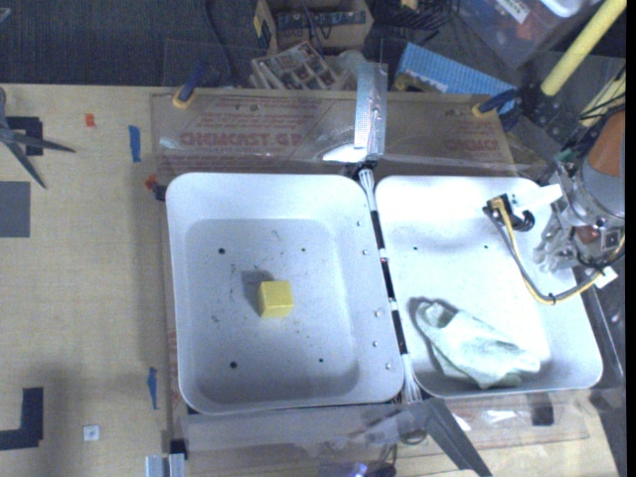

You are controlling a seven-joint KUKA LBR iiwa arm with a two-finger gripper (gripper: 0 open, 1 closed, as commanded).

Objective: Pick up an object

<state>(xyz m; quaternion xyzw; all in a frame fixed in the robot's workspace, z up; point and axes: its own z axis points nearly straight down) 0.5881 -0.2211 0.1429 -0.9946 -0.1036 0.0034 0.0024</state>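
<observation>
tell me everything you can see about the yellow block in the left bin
The yellow block is a small, roughly cube-shaped piece with a matte, foam-like look. It sits flat near the middle of the left bin, resting on the speckled white floor and casting a short shadow toward its upper left. Nothing else touches it.

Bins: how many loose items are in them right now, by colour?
Yellow: 1, the yellow block in the left bin.
White: 1, the crumpled white cloth in the right bin.
Total: 2.
</observation>
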